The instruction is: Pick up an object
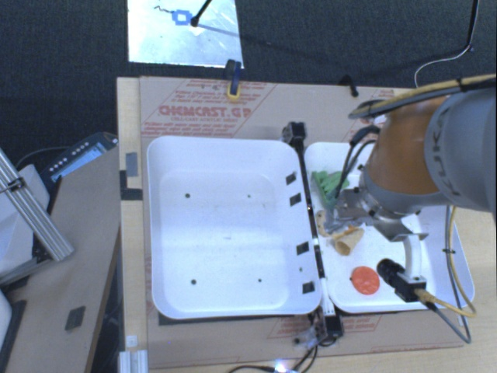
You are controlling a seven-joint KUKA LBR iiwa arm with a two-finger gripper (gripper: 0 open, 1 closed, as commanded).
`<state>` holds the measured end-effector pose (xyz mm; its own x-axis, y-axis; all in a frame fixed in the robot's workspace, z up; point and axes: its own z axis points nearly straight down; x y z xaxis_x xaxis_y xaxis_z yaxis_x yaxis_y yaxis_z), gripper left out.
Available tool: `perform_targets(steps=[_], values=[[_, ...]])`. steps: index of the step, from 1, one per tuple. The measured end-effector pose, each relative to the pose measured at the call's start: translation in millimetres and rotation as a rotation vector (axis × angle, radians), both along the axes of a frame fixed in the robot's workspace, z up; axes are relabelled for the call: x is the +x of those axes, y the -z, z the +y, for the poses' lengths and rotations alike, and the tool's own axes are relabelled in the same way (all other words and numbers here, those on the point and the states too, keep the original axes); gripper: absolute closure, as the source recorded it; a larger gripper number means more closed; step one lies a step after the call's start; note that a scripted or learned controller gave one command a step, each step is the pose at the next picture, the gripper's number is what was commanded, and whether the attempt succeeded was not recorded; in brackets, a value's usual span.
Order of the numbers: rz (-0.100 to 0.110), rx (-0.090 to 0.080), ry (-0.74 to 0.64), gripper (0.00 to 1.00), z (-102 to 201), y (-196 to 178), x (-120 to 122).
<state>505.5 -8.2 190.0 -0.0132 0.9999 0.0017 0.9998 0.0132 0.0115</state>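
The arm (423, 150) enters from the right and extends over the right bin (460, 264), covering much of its upper half. The hand (335, 222) sits low in that bin, close to the divider between the two bins. Whether the hand is apart or together cannot be told, because the wrist housing hides it from above.

Three objects lie in the right bin:
- A green object (326, 183) lies near the bin's upper left corner, just above the hand.
- A tan cone-shaped object (347, 241) lies just below the hand, touching or nearly touching it; contact cannot be confirmed.
- A red round object (365, 280) lies near the bin's lower edge, apart from the hand.

The left bin (225, 224) lies beside the right bin on a cardboard sheet (202, 109) that covers the worktop (78, 231). A black fitting with a yellow cable (404, 280) hangs from the arm, just right of the red object.
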Motion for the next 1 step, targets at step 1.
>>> perform_targets(steps=[1], values=[[0.003,-0.001,0.004,1.00,33.3,5.1,80.7]])
